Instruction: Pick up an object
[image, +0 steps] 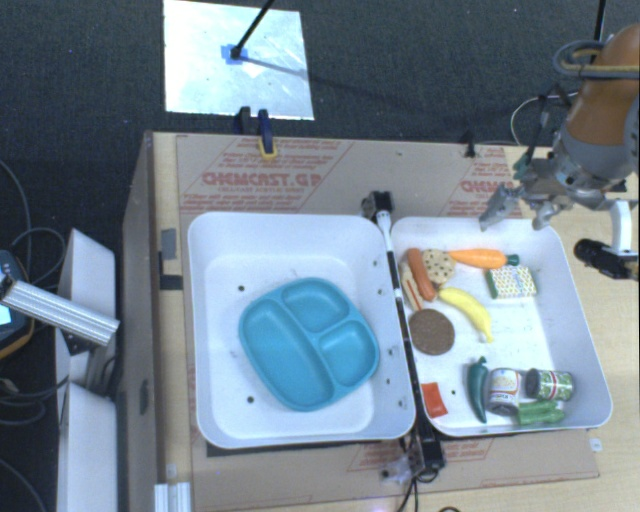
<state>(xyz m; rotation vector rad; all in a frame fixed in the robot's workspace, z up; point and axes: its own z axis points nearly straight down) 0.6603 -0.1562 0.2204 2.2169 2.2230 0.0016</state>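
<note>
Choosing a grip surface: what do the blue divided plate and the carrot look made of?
Blue divided plate: likely moulded plastic, one even colour, soft sheen, rounded compartment ridges. Carrot: probably toy plastic, uniform orange with a smooth surface and a green stub end; rubber cannot be ruled out.

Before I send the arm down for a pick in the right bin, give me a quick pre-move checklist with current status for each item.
1. Gripper free of any load: ok, nothing sits between its spread fingers.
2. Gripper over a target: not ok, it hangs above the right bin's far rim, beyond the carrot.
3. Carrot has room around it: ok, gaps separate it from the cracker and the patterned block.
4. Cans easy to single out: not ok, they crowd the green pepper in the near corner.
5. Left bin's blue tray out of the path: ok.
</note>
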